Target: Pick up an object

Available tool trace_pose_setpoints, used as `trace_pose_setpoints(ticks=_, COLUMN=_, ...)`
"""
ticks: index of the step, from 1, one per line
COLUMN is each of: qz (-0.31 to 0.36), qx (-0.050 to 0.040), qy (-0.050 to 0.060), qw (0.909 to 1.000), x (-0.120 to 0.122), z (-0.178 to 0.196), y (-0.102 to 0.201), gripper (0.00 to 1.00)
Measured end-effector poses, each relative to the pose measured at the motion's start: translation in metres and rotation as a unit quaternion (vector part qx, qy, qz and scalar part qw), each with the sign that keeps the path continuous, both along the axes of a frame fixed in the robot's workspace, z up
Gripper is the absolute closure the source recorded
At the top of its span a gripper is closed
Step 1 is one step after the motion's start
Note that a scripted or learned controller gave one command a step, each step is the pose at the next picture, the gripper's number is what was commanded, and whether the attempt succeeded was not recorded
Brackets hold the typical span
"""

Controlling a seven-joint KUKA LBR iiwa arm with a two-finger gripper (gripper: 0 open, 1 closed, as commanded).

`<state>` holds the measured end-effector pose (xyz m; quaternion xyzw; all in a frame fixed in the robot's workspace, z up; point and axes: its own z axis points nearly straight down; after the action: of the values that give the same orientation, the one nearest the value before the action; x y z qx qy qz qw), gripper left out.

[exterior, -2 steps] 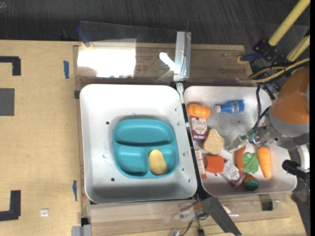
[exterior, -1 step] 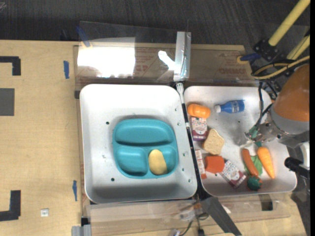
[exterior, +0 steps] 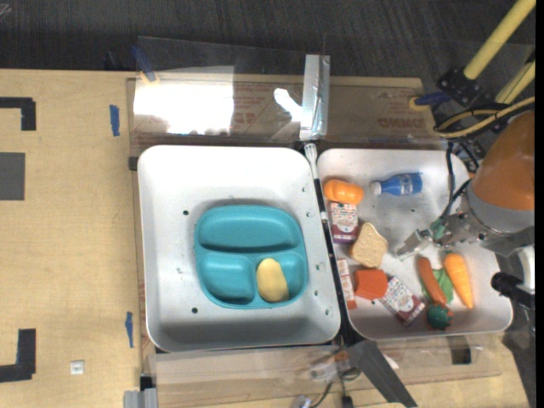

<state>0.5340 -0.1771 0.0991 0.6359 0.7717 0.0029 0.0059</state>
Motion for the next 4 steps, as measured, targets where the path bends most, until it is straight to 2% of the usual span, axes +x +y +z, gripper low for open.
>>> trace_pose_setpoints(ticks=1, qz=0.0, qx=-0.0005, qy=-0.002, qw=1.0, x=0.001, z=0.01, y=0.0, gripper=1.0)
trace_pose_setpoints(ticks=2, qz=0.029, qx=0.0004, qy=0.002, qw=0.9996, x=0.073, z=-0.011, y=0.037, gripper=1.0)
trace_pose_setpoints(ticks=3, qz=-0.166, qx=0.0032, qy=0.001, qw=0.986, x=0.135, z=0.091, y=0.096, gripper=1.0)
trace_pose_setpoints(ticks=4, qz=-0.169, qx=0.0021, qy=0.005, qw=0.9857, x=0.133, z=0.086, y=0.094, gripper=0.0)
